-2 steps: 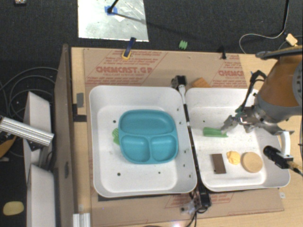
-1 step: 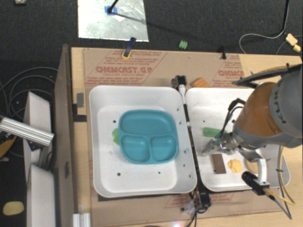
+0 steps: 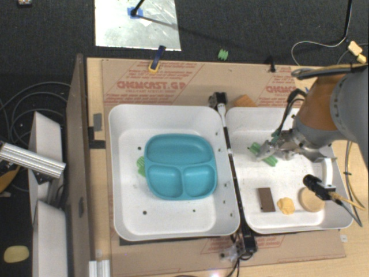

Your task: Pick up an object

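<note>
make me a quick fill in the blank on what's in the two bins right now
1. The blue tray lies in the ______ bin.
2. The tray has ______ compartments.
3. The brown block lies in the ______ bin, beside a yellow lump.
4. The pincer is over the right bin, at a ______ object.

Missing words: left; three; right; green

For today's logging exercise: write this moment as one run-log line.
arm: over right bin | end effector: at green piece | grasp: unconfirmed | right bin: brown block, yellow piece | left bin: blue tray
</note>
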`<state>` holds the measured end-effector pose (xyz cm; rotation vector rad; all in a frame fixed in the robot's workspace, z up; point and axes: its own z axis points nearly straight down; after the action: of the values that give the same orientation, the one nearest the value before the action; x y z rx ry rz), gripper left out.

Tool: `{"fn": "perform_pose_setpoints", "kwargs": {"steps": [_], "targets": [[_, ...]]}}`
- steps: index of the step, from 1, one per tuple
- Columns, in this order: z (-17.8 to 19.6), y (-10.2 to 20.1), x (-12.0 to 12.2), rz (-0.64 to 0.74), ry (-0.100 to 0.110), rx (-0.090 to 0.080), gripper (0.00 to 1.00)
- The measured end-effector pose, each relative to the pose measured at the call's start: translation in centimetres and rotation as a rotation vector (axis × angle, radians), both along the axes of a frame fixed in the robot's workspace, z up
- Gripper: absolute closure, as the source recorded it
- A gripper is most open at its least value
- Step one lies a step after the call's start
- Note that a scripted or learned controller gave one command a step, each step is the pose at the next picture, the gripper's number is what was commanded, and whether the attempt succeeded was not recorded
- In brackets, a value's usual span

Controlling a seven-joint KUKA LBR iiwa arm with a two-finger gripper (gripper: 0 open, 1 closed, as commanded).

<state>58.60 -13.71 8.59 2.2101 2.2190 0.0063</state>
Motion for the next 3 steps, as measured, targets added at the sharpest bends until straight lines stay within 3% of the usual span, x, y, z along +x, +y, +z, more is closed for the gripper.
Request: {"fn": "perform_pose_setpoints", "kwargs": {"steps": [1,2,3], "targets": [[-0.2,3.3,-10.1,-0.004,0.015,0.007,0.0],[-0.1,-2.0,-8.3,-0.006,0.006,0.0,0.0],[2.7,-2.3,-0.3,0.003,-0.002,0.001,0.0]]}}
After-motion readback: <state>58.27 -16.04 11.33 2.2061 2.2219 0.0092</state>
